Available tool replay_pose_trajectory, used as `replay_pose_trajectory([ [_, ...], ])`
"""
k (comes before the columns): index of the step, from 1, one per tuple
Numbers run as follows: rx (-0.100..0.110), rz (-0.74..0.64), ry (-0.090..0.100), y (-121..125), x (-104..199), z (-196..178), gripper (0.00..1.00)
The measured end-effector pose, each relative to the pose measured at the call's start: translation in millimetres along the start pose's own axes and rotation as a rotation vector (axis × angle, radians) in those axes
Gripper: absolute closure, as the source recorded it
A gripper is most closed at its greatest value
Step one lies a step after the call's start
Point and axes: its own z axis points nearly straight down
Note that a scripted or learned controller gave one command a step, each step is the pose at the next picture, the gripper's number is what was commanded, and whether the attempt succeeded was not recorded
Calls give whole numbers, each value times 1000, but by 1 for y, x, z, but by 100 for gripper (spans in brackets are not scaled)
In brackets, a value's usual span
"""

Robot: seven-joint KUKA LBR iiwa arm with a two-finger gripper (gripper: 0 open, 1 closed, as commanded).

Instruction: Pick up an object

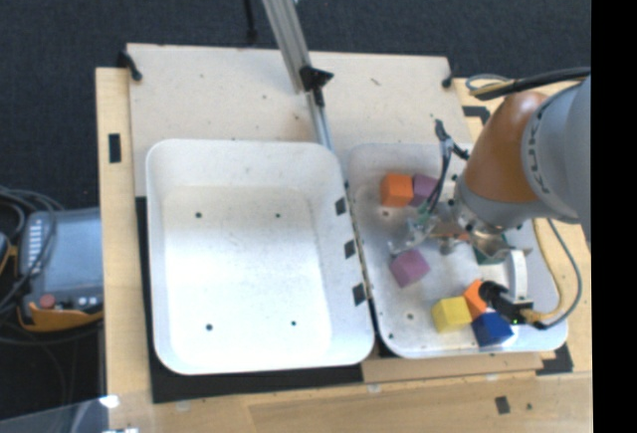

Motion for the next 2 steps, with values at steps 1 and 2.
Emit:
replay_pose_trajectory([
  [1,-6,8,1,1,-1,-12,100],
  [2,0,3,2,-2,-1,-57,100],
])
